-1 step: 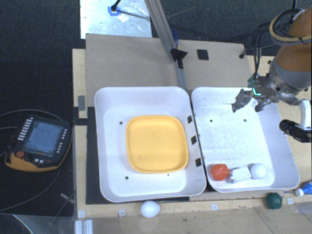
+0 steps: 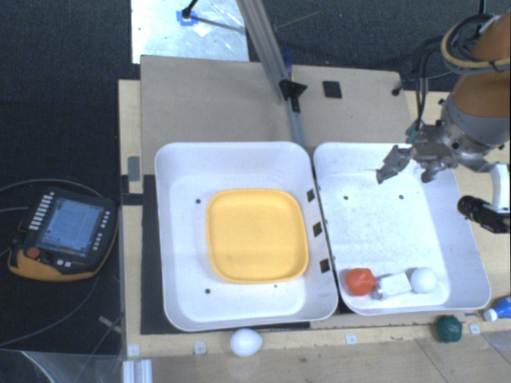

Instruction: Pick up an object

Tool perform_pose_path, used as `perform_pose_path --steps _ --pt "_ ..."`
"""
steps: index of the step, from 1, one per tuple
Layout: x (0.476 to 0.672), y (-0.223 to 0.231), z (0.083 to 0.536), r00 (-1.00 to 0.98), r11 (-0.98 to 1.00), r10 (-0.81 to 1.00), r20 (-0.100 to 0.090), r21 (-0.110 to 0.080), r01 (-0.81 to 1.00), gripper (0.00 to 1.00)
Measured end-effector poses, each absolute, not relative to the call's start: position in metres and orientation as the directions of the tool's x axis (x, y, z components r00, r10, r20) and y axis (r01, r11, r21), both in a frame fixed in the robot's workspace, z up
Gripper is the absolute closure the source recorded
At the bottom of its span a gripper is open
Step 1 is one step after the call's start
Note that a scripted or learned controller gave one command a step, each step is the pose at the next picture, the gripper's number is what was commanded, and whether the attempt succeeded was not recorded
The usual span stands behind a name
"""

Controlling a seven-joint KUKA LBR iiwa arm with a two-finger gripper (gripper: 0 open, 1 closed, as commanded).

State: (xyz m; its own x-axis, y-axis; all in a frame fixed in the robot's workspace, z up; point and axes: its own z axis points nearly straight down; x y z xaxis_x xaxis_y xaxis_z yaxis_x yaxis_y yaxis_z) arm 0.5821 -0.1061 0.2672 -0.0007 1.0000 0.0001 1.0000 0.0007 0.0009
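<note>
The gripper (image 2: 409, 168) is hovering at the right bin's (image 2: 375, 222) upper edge, fingers apart and holding nothing, likely staging; the red ball (image 2: 358, 281) is lying at lower right

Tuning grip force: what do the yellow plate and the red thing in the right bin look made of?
Yellow plate: likely moulded plastic, matte, with even colour and soft rounded rim. Red object: smooth with slight sheen, maybe plastic or rubber; too small to tell.
</note>
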Motion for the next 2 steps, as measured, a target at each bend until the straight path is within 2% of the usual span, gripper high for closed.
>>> perform_pose_path --steps 1,2 --pt "0.583 -0.105 0.226 0.0 0.0 1.0 0.0 -0.002 1.0 0.0" --pt "0.584 -0.105 0.163 0.0 0.0 1.0 0.0 -0.004 1.0 0.0"
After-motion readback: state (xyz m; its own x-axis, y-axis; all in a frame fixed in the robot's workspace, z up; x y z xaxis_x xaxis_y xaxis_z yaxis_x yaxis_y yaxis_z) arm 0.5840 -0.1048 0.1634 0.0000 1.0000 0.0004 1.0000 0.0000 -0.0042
